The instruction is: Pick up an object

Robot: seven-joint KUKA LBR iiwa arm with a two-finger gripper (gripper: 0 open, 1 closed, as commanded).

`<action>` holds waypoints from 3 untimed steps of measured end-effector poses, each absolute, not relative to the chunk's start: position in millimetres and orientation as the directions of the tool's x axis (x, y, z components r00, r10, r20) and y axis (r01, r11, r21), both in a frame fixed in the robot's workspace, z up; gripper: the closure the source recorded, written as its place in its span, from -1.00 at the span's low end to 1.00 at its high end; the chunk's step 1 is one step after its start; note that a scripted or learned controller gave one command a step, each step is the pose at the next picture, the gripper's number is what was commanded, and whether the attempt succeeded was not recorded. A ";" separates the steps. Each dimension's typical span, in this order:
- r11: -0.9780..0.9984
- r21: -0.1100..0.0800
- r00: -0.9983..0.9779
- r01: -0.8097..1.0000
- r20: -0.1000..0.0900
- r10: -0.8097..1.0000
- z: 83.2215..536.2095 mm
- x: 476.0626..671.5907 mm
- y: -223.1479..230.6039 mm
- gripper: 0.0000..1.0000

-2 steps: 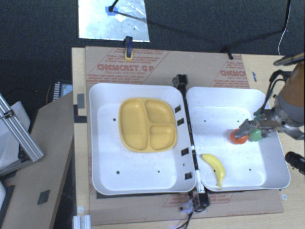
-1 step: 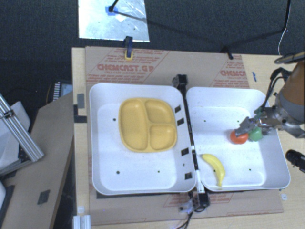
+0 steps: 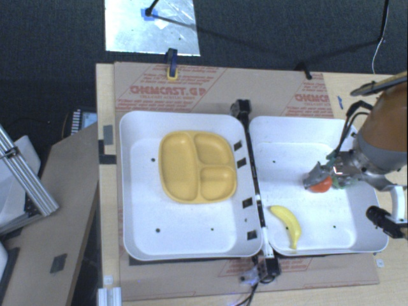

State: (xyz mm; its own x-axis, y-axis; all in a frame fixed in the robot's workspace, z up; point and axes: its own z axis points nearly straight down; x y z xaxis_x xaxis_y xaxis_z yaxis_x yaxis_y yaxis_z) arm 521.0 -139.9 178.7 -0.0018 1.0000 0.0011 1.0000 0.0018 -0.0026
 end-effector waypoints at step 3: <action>0.000 0.002 0.000 1.000 -0.001 1.000 95.0 521.7 -146.9 1.00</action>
State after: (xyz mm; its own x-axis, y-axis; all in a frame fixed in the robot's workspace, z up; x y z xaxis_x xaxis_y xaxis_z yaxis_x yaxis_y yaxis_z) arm 521.7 -146.9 95.0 0.0001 1.0000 -0.0009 1.0000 -0.0001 0.0020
